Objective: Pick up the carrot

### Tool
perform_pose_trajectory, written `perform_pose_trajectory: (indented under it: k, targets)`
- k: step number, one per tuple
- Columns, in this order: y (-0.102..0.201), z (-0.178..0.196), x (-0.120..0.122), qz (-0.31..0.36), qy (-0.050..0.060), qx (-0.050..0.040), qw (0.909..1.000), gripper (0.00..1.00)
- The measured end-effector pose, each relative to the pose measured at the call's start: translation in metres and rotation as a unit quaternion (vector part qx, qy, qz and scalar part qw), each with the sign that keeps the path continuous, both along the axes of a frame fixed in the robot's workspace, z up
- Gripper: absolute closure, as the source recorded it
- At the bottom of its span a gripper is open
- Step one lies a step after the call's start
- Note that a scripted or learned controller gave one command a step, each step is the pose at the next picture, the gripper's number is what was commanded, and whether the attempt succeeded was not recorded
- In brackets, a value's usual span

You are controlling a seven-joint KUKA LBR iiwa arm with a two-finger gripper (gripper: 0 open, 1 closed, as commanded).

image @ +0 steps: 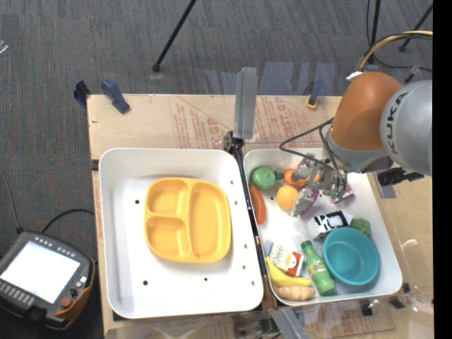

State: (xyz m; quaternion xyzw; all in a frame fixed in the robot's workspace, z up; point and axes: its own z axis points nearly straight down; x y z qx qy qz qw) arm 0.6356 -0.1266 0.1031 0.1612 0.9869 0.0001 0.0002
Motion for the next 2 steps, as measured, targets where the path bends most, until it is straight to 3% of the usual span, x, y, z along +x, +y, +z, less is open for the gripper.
perform_pose_trajectory:
  k: [1, 2]
  targets:
    - [0.04, -0.016, -0.002, -0.011, 0.001, 0.0009, 0.9999, 0.0]
    - [0.029, -0.016, -0.053, -0.011, 0.001, 0.0001, 0.9999, 0.0]
